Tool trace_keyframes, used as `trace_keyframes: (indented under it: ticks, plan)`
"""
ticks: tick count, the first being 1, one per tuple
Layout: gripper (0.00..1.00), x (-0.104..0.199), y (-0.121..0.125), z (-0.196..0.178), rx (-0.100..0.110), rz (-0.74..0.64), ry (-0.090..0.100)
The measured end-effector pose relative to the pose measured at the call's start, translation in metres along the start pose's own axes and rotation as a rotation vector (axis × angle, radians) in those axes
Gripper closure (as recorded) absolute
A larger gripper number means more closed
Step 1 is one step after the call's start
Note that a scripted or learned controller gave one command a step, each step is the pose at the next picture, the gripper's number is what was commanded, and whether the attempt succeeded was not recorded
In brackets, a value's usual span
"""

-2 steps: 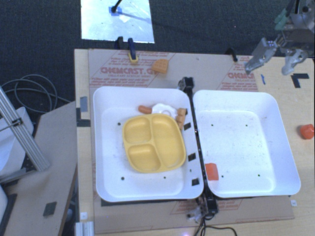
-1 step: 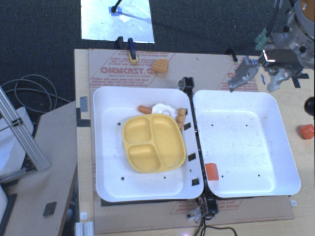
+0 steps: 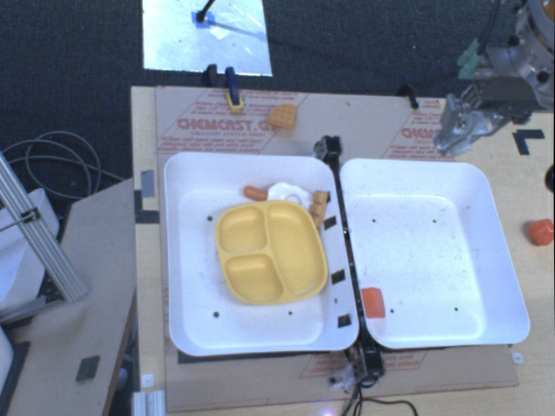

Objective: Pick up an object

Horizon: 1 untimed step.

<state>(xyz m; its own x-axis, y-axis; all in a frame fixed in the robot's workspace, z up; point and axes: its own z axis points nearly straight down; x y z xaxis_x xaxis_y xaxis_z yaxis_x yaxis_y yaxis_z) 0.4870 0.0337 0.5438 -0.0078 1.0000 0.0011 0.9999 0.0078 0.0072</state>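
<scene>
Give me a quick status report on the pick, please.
Gripper above right bin's far rim, holding nothing. Orange block in right bin. Yellow tray in left bin.

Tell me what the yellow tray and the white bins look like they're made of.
The yellow tray looks like moulded plastic with a matte finish: even colour and rounded dividers between three compartments. The white bins seem thin formed plastic, slightly glossy, with soft curved rims; the right one looks scuffed and speckled. This is a guess from looks alone.

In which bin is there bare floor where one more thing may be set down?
The right bin is mostly bare: only an orange block sits near its front-left corner. The left bin is crowded: a yellow tray covers its middle, with small food pieces behind it.
</scene>
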Motion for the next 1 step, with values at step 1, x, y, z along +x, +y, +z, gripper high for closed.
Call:
trace_keyframes:
  ticks: [1]
  plan:
    - [0.0, -0.0001, 0.0, 0.0005, 0.001, 0.0, 0.0]
